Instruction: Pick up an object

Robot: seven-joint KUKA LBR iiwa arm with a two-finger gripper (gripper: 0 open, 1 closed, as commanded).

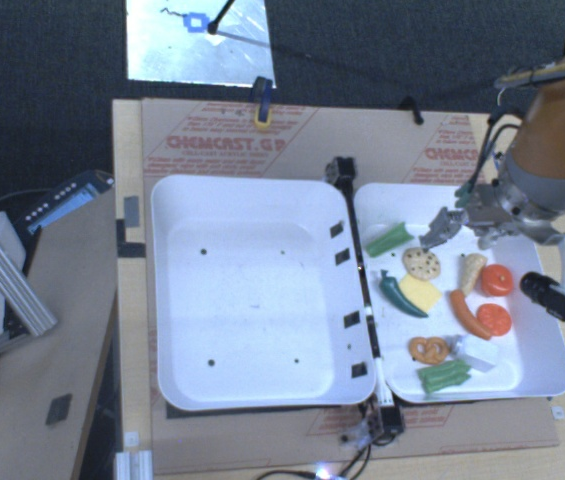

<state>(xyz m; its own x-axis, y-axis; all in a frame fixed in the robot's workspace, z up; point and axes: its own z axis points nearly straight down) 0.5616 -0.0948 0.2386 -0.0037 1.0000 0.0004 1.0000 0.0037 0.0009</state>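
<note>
1. As I look down on the counter (pixel 212 138), I see two shallow white bins side by side, the left bin (pixel 252 288) and the right bin (pixel 537 353), meeting at a row of black clips.
2. The arm (pixel 557 133) comes in from 3 o'clock, its orange band above the grey wrist, and the end effector (pixel 442 226) hangs over the right bin's upper half, toward 12 o'clock of that bin.
3. I cannot tell how far the end effector is parted, and I see nothing held in it.
4. Just below it, toward 7 o'clock, lies a round speckled cookie (pixel 421 262); a green pod (pixel 390 238) lies at 9 o'clock of the end effector.
5. A yellow block (pixel 420 293) sits under the cookie, touching a dark green pepper (pixel 399 294) on its 9 o'clock side.
6. Toward 3 o'clock of the cookie are a pale beige piece (pixel 472 270), a red tomato (pixel 497 280), an orange sausage (pixel 465 313) and a second red piece (pixel 494 319).
7. At the bin's 6 o'clock edge lie a pretzel (pixel 429 349) and a green bean bundle (pixel 444 376).
</note>
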